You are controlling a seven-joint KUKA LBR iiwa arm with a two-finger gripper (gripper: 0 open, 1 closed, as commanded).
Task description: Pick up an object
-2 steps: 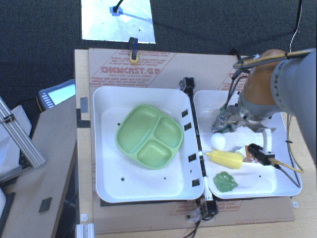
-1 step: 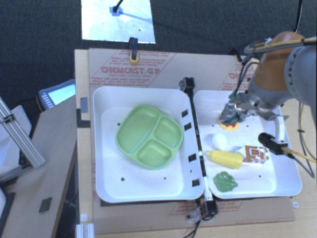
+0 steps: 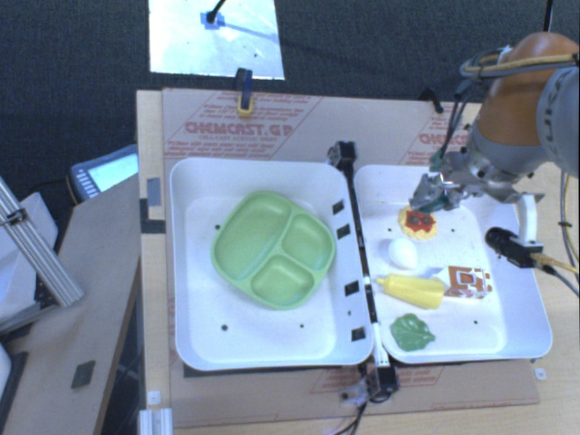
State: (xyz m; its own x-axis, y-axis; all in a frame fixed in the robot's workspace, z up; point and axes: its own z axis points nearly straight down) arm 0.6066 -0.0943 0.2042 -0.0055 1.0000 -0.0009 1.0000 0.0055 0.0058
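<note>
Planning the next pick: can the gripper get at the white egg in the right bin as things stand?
Probably yes. The egg lies uncovered, apart from the yellow bottle below it, and the gripper hovers close by above the pizza toy.

Arm: my grey KUKA arm with its orange band [image 3: 535,57] reaches in from the right, wrist angled down and to the left | Gripper: my dark metal two-finger gripper [image 3: 430,198] sits low, tips pointing down-left | Fingers: blurred, state unreadable.
</note>
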